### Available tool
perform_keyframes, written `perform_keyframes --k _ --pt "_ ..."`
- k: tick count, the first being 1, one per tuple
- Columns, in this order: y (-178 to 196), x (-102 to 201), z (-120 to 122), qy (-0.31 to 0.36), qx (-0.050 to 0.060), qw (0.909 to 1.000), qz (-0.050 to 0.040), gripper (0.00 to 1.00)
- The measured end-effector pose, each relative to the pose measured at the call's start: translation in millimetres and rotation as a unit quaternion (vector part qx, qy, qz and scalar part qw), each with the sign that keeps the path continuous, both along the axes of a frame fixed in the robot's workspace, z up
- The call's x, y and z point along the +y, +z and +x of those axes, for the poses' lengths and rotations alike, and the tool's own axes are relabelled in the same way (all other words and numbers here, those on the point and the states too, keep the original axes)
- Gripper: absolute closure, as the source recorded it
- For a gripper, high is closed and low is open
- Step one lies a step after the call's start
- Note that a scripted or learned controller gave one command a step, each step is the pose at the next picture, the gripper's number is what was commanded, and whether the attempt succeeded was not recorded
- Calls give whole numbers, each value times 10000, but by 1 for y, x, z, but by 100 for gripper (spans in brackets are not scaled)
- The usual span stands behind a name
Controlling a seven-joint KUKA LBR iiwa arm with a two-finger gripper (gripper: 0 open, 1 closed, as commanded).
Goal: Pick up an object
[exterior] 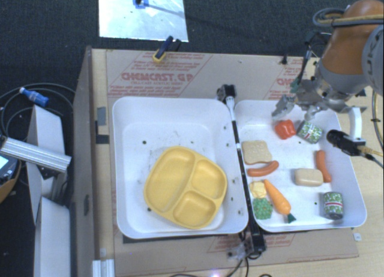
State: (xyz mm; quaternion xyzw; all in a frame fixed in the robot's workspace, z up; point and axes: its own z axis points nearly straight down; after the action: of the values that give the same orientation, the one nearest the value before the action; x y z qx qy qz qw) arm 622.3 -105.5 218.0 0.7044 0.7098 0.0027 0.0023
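Note:
My gripper (297, 113) hangs open over the back of the right bin (354, 207), with nothing between its fingers. Just below its fingertips lie a red toy piece (286, 129) and a green-and-white can (310, 132), side by side. Further forward in the same bin are a bread slice (256, 151), a red sausage (263, 168), an orange stick (323, 165), a beige block (308, 177), a carrot (277, 196), a yellow piece (258, 189), a green piece (263, 208) and a second can (332, 204).
A yellow divided plate (186, 186) lies in the left bin (129, 132). A black clip (227, 93) sits at the back of the wall between the bins. Cardboard (156, 75) lines the bench behind them.

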Motion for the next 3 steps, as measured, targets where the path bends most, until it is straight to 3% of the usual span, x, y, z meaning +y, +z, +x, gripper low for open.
perform_keyframes --k 1,2,3 --pt "11 0 1 13 -15 10000 3 100" --pt "11 0 1 12 -13 10000 4 0" --pt "-134 -47 10 -30 23 10000 -7 0"
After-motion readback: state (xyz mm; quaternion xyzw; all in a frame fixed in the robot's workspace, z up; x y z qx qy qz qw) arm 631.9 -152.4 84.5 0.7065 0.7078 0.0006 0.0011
